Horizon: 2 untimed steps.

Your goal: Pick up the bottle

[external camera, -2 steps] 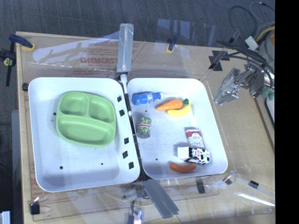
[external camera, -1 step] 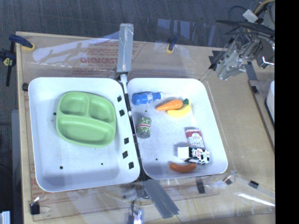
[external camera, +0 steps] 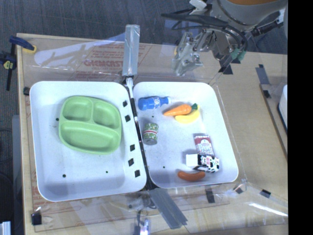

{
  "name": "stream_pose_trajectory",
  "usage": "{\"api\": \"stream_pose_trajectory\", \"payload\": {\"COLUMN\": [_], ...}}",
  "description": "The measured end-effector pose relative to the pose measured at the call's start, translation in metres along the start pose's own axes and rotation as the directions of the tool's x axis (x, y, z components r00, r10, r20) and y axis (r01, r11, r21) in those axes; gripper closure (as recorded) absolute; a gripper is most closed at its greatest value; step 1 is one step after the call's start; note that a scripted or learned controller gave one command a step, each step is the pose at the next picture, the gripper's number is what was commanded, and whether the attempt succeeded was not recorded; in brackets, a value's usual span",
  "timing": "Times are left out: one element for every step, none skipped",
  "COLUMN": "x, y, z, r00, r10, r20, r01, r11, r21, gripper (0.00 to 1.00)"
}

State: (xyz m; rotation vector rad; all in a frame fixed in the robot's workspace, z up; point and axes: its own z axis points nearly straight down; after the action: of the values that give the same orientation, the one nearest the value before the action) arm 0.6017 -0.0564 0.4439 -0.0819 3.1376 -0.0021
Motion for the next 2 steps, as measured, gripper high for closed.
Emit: {"api": "stream_pose_trajectory", "payload": {"x": [-0.052,-0.005], "y": [-0.069,-0.127], "z": [0.0,0.01], "r00": [0.983,0.852], "r10": [-0.185,-0.523], "r20": [0.001,-0.001], "r01": [0.185,0.523], "r11": [0.983,0.852], "r21": [0.0,-0.001], "gripper": [1.0,1.0]}}
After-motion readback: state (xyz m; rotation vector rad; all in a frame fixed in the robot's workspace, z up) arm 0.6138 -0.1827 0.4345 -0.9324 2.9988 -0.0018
